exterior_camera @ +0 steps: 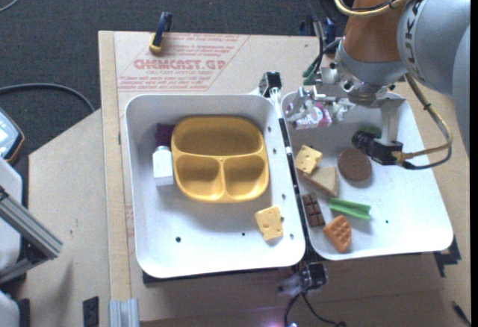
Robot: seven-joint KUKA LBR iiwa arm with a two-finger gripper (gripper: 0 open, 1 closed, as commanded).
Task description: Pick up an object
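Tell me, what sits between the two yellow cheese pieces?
In the camera view, only the bins' white rims lie between the left-bin cheese wedge and the right-bin cheese wedge.

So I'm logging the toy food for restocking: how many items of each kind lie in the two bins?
Cheese wedges: 2
Bread slice: 1
Brown cookie: 1
Chocolate bar: 1
Green stick: 1
Orange waffle: 1
Yellow divided tray: 1
White bottle: 1
Total: 9

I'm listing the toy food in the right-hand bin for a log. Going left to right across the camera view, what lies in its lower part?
Chocolate bar → waffle piece → green bean. I left out the cheese, bread wedge and brown cookie higher up, since they overlap these in left-right position.
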